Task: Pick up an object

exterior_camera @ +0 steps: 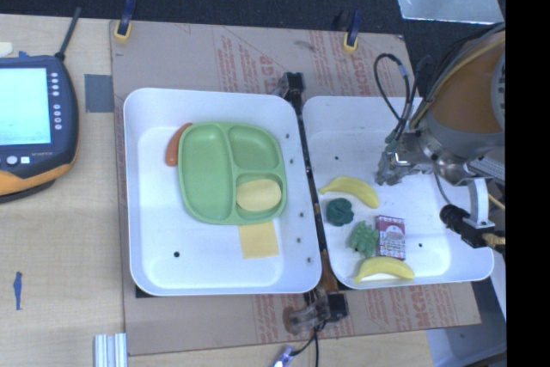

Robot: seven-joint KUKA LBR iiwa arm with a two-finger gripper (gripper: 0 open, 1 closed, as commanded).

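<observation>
Nothing is picked up yet. Over the right bin (339, 120), the gripper (391, 170) hangs near 12 o'clock and grips no toy; I cannot tell its state. One banana (351, 189) lies just beside it, near 8 o'clock, untouched. Grabbing and lifting are left

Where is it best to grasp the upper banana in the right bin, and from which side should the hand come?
Probably the thick middle of the upper banana, from above. It lies flat, and its narrow width suits closing across it. The green item sits close below.
</observation>
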